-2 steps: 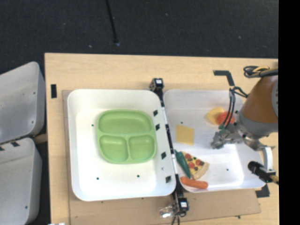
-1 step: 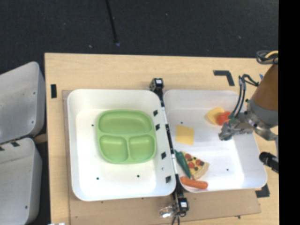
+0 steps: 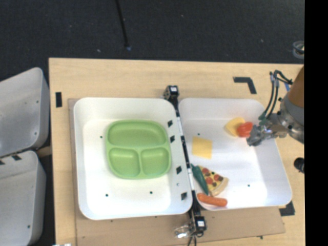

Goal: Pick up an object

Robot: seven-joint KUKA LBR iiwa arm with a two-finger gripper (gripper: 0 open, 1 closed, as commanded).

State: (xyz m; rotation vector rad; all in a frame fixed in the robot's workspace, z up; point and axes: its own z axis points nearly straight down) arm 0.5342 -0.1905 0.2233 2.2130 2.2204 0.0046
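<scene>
White plastic bins sit side by side on a pale wooden bench. The left bin holds a green divided plate, lying flat near its middle. The right bin holds the small things: a yellow block near the divider, a pizza slice lower down with a green-handled piece just beside it, and an orange sausage-like piece at the bottom edge. Near the top right lie a yellow lump and a red piece, touching each other. The gripper comes in from the right and sits right against the red piece; it may be pinching it, but the fingers blur together there and I cannot tell whether they are closed or apart.
</scene>
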